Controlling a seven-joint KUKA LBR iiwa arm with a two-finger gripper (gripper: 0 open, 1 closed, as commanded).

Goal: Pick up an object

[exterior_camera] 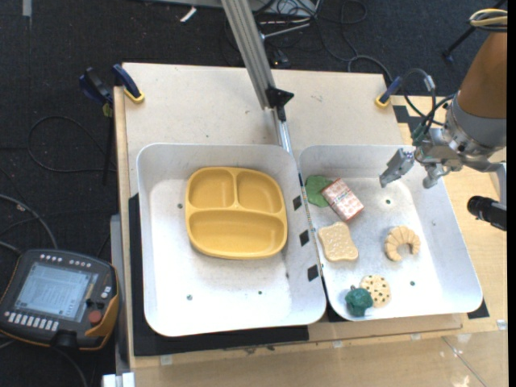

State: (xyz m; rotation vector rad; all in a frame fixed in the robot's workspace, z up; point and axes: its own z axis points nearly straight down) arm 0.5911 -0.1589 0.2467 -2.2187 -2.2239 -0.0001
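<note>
Bench (201,103) with two white bins: I see the left bin (161,297) holding a yellow plate (236,212), the right bin (443,248) toy foods including a croissant (401,243), my gripper (413,172) spread open, holding nothing, above its far edge.

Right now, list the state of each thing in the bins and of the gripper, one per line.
gripper: open, above the right bin's far side, holding nothing.
yellow tray: flat in the left bin, compartments bare.
pink box: lying in the right bin, partly over the green leaf.
toast: flat.
croissant: lying apart from the rest.
cookie: flat, touching the broccoli.
</note>
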